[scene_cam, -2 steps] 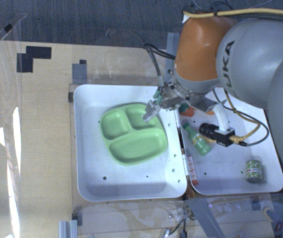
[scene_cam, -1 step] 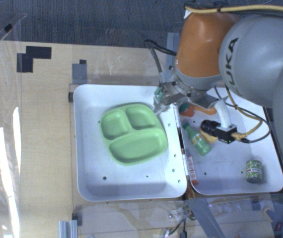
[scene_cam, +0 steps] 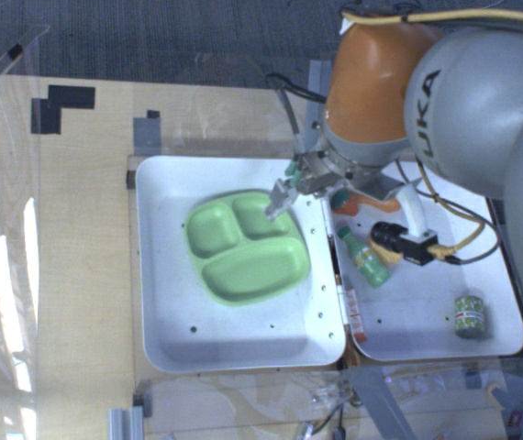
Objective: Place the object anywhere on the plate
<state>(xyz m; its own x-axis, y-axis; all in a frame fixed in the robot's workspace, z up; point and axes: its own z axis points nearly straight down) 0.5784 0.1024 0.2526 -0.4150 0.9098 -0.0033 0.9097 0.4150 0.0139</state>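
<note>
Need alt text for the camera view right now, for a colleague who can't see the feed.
The gripper hangs over the upper right compartment of a green divided plate in the left bin. The right bin holds a green bottle and a small can.

A robotics lab: a grey KUKA arm point(scene_cam: 482, 90) with loose cabling reaches over a pale wooden bench point(scene_cam: 78, 273). Two white bins point(scene_cam: 151, 273) sit mid-bench, black tape marks point(scene_cam: 60, 106) lie at ten o'clock, and a clear plastic guard point(scene_cam: 0, 200) stands at nine o'clock.
</note>
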